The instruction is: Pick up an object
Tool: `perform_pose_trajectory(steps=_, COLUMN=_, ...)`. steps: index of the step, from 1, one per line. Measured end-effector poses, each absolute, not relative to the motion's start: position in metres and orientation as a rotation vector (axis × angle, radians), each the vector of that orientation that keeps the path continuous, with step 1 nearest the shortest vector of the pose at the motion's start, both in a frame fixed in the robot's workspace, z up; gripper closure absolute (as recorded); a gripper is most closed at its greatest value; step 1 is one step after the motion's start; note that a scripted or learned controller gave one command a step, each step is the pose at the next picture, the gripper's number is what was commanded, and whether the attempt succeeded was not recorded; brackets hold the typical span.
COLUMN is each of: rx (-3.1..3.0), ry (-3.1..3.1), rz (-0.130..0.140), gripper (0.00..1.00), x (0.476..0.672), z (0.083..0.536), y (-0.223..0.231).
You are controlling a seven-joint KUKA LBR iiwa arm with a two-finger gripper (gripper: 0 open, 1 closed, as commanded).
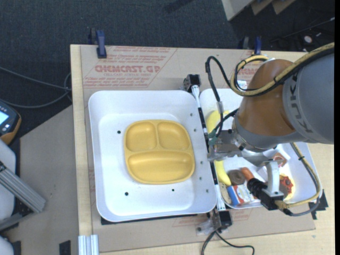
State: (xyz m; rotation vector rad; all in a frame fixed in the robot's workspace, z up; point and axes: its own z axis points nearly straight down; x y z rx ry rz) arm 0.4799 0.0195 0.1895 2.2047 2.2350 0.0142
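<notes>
arm (281, 105) is reaching over the right bin (311, 182) | jaws state: cannot tell, wrist is covering them | banana (218, 166) is lying along the right bin's left wall, long axis running far edge to near edge of worktop | yellow divided plate (159, 151) is sitting in the left bin (106, 158), centre

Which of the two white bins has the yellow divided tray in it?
The left bin. The yellow tray lies flat in its middle, three compartments up. The right bin, under the arm, holds small mixed items.
</notes>
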Motion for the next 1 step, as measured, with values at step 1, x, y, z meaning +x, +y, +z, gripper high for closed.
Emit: perform_pose_trajectory(steps=1, rx=2.225, ry=2.207, rz=-0.002, gripper=1.00, x=0.5198, z=0.1850, y=-0.0856)
